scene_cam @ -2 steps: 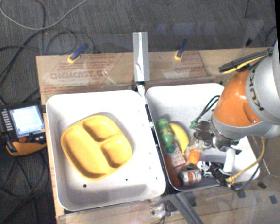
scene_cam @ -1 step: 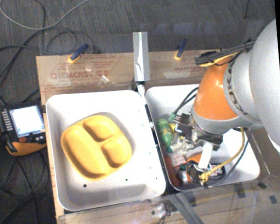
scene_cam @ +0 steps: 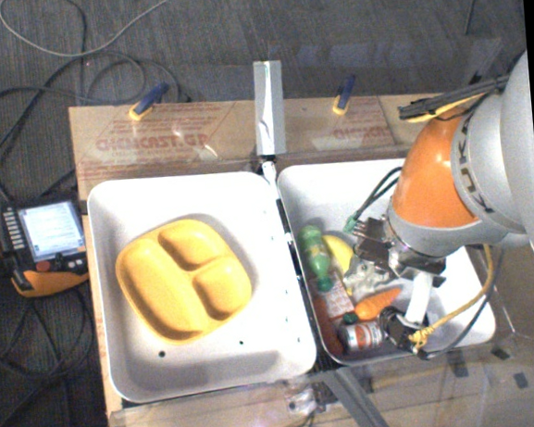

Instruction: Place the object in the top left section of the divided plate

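The yellow divided plate lies in the left bin with nothing in any of its three sections. My gripper is low over the left half of the right bin, above a cluster of objects. Close beside it are a yellow rounded item and an orange carrot. The wrist hides the gripper's tips, and I see nothing lifted clear of the bin.
A green bottle, a red-labelled bottle and a small can lie along the right bin's left wall. A metal divider stands between the bins at the back.
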### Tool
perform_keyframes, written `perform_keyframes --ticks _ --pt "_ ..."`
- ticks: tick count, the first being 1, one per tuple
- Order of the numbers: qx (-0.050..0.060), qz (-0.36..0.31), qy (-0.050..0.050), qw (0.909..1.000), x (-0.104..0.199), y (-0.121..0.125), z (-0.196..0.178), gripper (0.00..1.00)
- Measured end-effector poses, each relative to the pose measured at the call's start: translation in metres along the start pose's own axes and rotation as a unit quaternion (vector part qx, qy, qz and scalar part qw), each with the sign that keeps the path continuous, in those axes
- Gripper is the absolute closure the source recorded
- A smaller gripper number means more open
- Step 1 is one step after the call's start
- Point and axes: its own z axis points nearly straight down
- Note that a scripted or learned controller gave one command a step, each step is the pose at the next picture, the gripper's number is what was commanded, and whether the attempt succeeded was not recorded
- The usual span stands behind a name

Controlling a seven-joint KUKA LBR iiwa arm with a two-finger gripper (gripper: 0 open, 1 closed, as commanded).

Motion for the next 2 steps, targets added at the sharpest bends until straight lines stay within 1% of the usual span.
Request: perform_keyframes --ticks 1,2 --pt "0.001 -0.163 0.0 0.9866 0.0792 -0.0396 0.0005 1.0" --pt "0.001 -0.034 -0.001 0.9994 0.0846 -0.0426 0.0007 1.0"
